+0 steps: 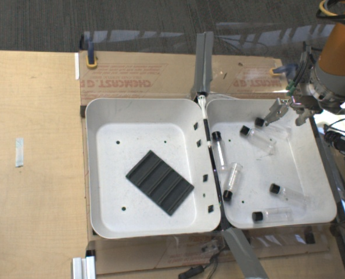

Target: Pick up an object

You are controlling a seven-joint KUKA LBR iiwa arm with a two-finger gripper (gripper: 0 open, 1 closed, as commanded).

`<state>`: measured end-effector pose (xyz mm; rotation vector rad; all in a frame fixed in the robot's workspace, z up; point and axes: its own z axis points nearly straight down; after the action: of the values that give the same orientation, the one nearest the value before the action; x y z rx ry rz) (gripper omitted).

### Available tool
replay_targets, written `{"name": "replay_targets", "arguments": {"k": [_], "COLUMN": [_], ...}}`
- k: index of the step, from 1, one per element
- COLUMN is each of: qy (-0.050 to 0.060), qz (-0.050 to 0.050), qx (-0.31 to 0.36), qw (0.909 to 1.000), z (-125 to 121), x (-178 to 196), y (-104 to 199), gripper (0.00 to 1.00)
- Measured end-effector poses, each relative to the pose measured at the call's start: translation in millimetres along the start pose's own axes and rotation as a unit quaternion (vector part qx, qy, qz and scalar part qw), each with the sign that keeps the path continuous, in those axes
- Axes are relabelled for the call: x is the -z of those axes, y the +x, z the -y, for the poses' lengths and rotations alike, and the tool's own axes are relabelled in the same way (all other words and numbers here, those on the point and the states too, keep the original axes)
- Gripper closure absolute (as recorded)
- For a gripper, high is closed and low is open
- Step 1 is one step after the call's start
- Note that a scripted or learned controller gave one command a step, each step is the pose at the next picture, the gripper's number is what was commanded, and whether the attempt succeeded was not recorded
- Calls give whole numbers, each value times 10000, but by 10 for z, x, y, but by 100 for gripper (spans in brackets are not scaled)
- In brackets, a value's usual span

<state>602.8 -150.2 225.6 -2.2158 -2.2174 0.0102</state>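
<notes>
Gripper (288, 111) is hanging over the far right part of the right bin (312, 217), coming in from the right on the grey arm (326, 86) with the orange band (338, 54) above the wrist. Two thin fingers are spreading apart, open, nothing between them. The left finger (272, 114) is slanting down toward the left, its tip sitting just beside a black-capped clear vial (264, 122); can't tell if touching.

Right bin is holding several clear vials with black caps. One more vial (255, 137) is lying just left and nearer of the fingertip, cap pointing far-left, its clear body hard to make out against the white. A long vial (218, 150) is lying along the bin's left wall, cap at the far end. Another vial (230, 181) is lying tilted near it, cap at the near end. One vial (286, 193) is lying in the near right area, cap toward the left. Last vial (270, 215) is lying against the near wall, cap to the left.

Left bin (94, 156) is sitting touching the right bin along the middle seam. It is holding a dark grey ribbed flat block (160, 182), turned diagonally, roughly in the centre, well apart from the gripper.

Both bins are resting on cardboard (132, 77) with reversed red print at the far side. A tan bench surface (33, 156) is spreading out to the left, with a small pale strip (19, 153) lying on it. A grey upright bar (203, 63) is standing at the far end of the seam between the bins.
</notes>
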Motion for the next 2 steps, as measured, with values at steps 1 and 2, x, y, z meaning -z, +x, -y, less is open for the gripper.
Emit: {"name": "replay_targets", "arguments": {"k": [1, 2], "qy": [-79, -39], "qz": [6, 4], "qx": [-81, 73], "qw": [9999, 10000], "z": [-305, -211], "x": [-1078, -1340], "y": [-250, 400], "gripper": [0, 0]}}
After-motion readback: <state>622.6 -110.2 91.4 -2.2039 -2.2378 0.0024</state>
